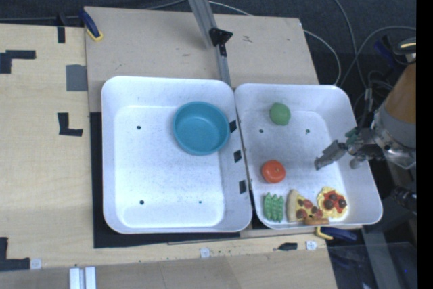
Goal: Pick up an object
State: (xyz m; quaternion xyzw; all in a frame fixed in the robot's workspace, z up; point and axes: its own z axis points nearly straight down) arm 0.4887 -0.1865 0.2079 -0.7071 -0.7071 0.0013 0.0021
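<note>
In the left bin (pixel 128 166) sits a blue bowl (pixel 201 127), toward the back right. The right bin (pixel 318 101) holds a green ball (pixel 279 113) at the back and a red-orange round piece (pixel 273 171) in the middle. Along its front edge lie a green pea pod (pixel 272 206), a pizza slice (pixel 301 206) and a round topped piece (pixel 332 202). My gripper (pixel 338 153) hangs over the right side of the right bin, to the right of the red-orange piece and above the round topped piece. Nothing shows in its grasp.
A grey metal pole (pixel 199 0) slants down from the top to the seam between the bins. Cables (pixel 318 24) run over the bench behind the right bin. A blue and yellow clamp (pixel 91 25) sits at the bench's back left corner.
</note>
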